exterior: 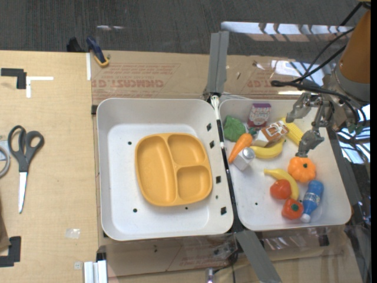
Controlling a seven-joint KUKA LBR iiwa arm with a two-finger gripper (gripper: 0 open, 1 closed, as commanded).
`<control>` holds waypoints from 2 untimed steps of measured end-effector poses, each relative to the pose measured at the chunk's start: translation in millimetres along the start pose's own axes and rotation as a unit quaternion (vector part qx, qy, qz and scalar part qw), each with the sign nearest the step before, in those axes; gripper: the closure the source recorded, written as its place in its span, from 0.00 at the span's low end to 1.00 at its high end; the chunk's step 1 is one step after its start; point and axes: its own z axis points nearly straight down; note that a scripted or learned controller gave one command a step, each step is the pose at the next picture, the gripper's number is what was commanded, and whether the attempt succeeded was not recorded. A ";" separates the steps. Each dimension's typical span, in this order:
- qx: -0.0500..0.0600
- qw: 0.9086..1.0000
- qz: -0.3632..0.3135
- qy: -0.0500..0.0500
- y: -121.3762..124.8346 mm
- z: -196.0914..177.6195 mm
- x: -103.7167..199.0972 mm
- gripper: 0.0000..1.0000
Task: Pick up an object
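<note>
Camera view: wooden bench (pixel 47 217) bearing scissors (pixel 23 152), dark floor behind; claw (pixel 307 141) spread apart above pumpkin (pixel 301 170).

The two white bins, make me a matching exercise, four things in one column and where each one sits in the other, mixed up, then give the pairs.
Things:
1. yellow divided tray
2. blue bottle
3. scissors
4. small pumpkin

Places:
A. on the bench, outside the bins
B. just below the gripper
C. in the left bin
D. near the right bin's front corner

Pairs: 1-C, 2-D, 3-A, 4-B
</note>
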 end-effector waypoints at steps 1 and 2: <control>0.000 1.000 -0.019 0.001 -34.4 150.8 30.4 0.00; 0.000 0.996 0.092 0.003 7.8 172.7 -6.7 0.00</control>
